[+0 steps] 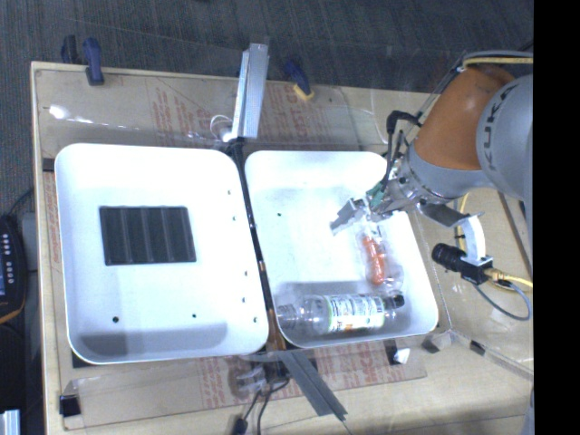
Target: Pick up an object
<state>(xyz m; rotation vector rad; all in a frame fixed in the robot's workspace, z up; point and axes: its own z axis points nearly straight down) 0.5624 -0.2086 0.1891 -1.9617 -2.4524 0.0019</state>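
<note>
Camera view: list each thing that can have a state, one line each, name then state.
Clear bottle: lying on its side along the near wall of the right bin, cap on.
Orange packet: lying flat in the right bin, just above the bottle.
Black ridged tray: lying flat in the left bin.
Hand: over the right bin above the packet, nothing seen between its fingers.

Two bins [82, 166], one bottle [340, 314], apparently one orange packet [374, 256].
</note>
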